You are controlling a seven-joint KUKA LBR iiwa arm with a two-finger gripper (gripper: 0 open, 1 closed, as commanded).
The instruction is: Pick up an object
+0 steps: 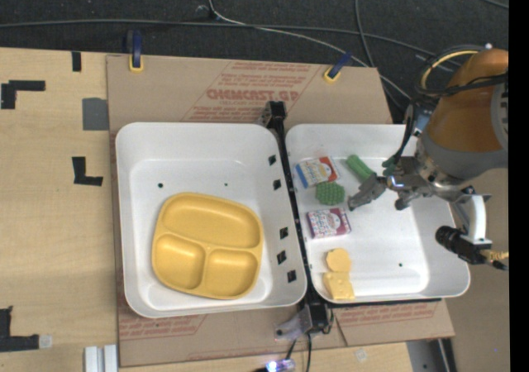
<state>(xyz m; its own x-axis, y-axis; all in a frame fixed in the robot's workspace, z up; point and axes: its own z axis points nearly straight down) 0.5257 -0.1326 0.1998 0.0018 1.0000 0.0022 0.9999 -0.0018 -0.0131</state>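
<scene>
Camera view is showing the arm (467, 118) reaching in from the right and hanging over the right bin (413, 279), with the end effector (383, 193) hovering over bare white floor near the bin's middle. Its two dark fingers (364, 195) are standing spread apart with nothing between them.

Candidate objects are lying in the left part of this bin: a green stick (359, 167) just up and left of the end effector, a green knobbly piece (330, 193) beside it, a red and white packet (317, 171), a pink and white packet (328, 222), and two yellow pieces (337, 273) near the front edge. A yellow divided tray (208, 245) is sitting alone in the left bin (136, 147).

As a judgement, the approach step is under way and no grasp is yet being made. The next move is calling for a shift toward the left, centring over one item, most likely the green stick or the knobbly piece, then descending and closing. The packets are lying flat, so they are probably harder to pinch.

Red printing on the cardboard sheet (248, 89) under the bins is too faint to read with confidence. Print on both packets is too small to make out.
</scene>
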